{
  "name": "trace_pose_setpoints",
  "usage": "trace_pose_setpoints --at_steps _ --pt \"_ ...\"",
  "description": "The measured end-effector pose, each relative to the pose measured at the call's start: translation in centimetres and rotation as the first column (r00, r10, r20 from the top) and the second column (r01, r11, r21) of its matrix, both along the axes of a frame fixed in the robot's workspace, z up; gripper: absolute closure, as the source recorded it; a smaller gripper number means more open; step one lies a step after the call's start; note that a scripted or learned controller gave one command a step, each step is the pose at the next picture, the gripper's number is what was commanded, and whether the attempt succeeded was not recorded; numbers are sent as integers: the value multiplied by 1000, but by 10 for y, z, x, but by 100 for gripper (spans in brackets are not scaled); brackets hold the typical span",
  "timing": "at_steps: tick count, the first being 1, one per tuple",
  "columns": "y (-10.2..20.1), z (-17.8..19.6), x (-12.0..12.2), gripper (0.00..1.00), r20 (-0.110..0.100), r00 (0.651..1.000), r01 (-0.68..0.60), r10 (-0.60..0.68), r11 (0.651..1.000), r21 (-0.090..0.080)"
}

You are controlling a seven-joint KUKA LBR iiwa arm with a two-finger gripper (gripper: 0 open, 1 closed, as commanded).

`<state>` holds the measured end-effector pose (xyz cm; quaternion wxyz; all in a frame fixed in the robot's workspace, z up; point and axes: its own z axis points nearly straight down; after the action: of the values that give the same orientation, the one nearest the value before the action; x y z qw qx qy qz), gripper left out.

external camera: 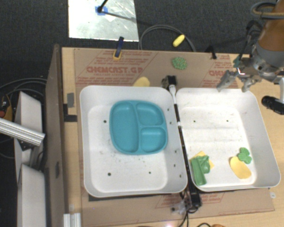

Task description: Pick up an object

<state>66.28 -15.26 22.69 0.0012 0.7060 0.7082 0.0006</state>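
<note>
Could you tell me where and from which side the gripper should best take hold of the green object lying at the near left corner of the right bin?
Probably across the long green object's middle, coming straight down from above. It lies flat and runs lengthwise beside the right bin's left wall, so fingers closing across its narrow width fit best. The wall side looks tight. The gripper hangs above the bin's far edge.

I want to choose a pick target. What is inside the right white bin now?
Inside the right bin: a green toy at the near left, and a yellow toy with a small green piece on it. What lies beneath them is covered.
</note>
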Motion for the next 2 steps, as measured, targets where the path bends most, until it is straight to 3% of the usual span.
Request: trace_pose_setpoints --at_steps 1,2 --pt "12 -151 4 0 -9 1000 -4 4 1000 2" --pt "9 -143 -116 0 -12 1000 6 -6 1000 2"
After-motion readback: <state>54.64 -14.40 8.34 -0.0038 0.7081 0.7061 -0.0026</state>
